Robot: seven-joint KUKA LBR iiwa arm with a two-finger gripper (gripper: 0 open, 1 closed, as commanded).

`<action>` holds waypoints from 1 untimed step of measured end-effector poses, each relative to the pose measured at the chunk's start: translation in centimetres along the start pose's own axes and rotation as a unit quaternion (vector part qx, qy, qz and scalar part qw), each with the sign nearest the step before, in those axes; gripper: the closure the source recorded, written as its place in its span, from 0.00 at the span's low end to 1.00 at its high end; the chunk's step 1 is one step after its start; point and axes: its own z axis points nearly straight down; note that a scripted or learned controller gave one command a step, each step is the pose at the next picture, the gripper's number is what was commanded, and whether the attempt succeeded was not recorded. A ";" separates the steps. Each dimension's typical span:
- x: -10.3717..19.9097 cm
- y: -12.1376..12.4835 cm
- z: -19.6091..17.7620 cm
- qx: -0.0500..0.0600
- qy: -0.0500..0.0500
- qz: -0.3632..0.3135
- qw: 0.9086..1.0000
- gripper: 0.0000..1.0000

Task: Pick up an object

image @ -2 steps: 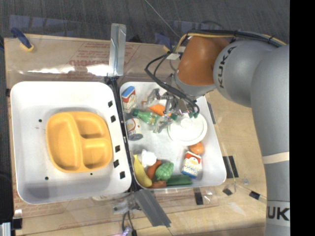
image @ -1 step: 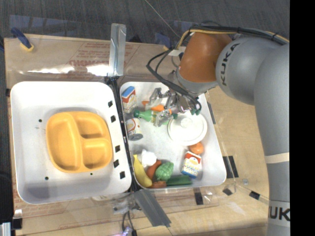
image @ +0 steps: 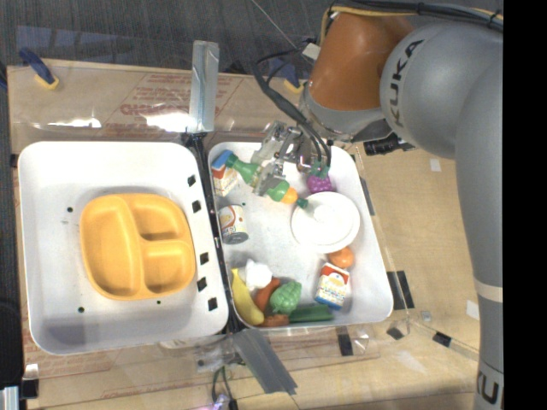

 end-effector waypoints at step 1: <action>1.1 -11.5 9.7 0.002 0.010 -0.015 1.000 1.00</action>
